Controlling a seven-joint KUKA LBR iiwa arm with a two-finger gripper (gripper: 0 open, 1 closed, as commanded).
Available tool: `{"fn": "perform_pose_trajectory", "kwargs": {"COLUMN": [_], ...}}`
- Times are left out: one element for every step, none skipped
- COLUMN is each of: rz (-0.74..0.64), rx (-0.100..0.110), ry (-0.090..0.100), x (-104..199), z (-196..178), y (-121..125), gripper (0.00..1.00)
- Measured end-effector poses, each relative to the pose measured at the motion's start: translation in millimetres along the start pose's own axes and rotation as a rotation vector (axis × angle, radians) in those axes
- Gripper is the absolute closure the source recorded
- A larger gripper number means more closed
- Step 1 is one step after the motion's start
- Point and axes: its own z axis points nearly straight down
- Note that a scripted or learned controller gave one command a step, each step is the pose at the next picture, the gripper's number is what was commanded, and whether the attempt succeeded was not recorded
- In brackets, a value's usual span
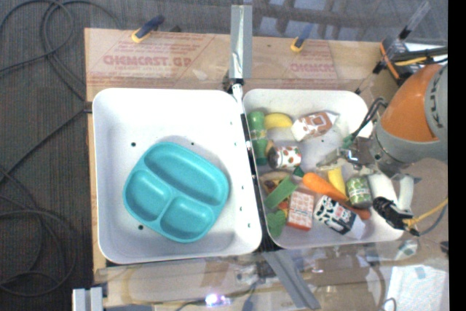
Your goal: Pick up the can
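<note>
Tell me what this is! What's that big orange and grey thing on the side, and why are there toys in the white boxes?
That orange and grey thing is a robot arm. It reaches in from the right side of the picture. The camera hangs above a bench and looks down at a slant.

On the bench sit two shallow white bins. The left bin has a teal plate with three sections in it. The right bin is full of small play food: a carrot, a yellow lemon, a small can, little cartons and a green jar.

The robot's hand, called a gripper, is down over the right bin among the toys. Its job is to pick up the can. I can't tell from here whether it is gripping anything, because the toys crowd around it.
</note>
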Motion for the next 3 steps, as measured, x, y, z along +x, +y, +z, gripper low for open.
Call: {"fn": "perform_pose_trajectory", "kwargs": {"rz": [-0.005,-0.017,-0.047], "rx": [0.001,-0.001,0.001], "ry": [0.002,-0.001,-0.001], "x": [-0.6,0.0,-1.7], "z": [0.0,0.2,0.0], "y": [-0.2,-2.5,-4.8], "gripper": [0.0,0.0,0.0]}}
